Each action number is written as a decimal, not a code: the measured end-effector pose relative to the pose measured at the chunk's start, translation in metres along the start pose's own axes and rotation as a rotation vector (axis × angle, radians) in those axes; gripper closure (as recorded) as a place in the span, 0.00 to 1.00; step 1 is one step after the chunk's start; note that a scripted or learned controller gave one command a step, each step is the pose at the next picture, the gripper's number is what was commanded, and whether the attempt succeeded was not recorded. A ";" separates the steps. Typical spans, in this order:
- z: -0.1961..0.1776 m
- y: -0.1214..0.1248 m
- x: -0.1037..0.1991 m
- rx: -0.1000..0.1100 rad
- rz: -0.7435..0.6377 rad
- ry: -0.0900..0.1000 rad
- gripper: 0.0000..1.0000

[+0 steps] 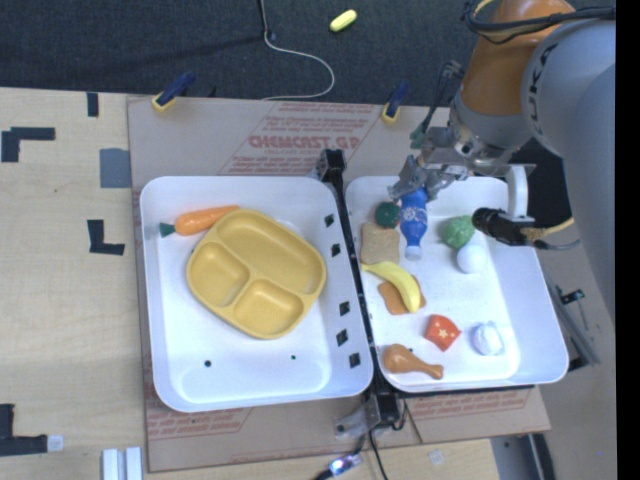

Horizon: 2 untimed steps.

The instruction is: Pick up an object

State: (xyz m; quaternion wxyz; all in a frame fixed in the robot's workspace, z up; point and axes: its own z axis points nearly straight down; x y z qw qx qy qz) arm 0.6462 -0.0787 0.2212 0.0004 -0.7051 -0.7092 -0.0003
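Gripper (422, 180): at the 12 o'clock rim of the right bin (530, 308), on the grey arm (560, 58) entering from 2 o'clock. Whether it grasps anything cannot be told from this angle.

Blue bottle (413, 224): directly beneath the gripper, its upper end touching or just under the tool; lower end white, pointing to 6 o'clock.

Right bin, other contents:
- dark green round item (387, 214), at 9 o'clock of the bottle, just beside it
- tan slice (379, 244), at 7 o'clock of the bottle
- green leafy vegetable (457, 231), at 3 o'clock of the bottle
- white egg-like item (470, 259), touching the vegetable's lower side
- banana (397, 283), bin centre
- red block (442, 332), at 5 o'clock of the banana
- drumstick (408, 361), near the 6 o'clock rim
- white and blue object (487, 339), toward 4 o'clock

Left bin (170, 368):
- yellow divided tray (256, 272), centre
- carrot (203, 220), touching the tray's 11 o'clock edge
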 end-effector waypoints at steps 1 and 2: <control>0.007 -0.010 -0.003 0.003 0.005 -0.002 1.00; -0.003 -0.021 -0.002 0.001 0.006 -0.001 1.00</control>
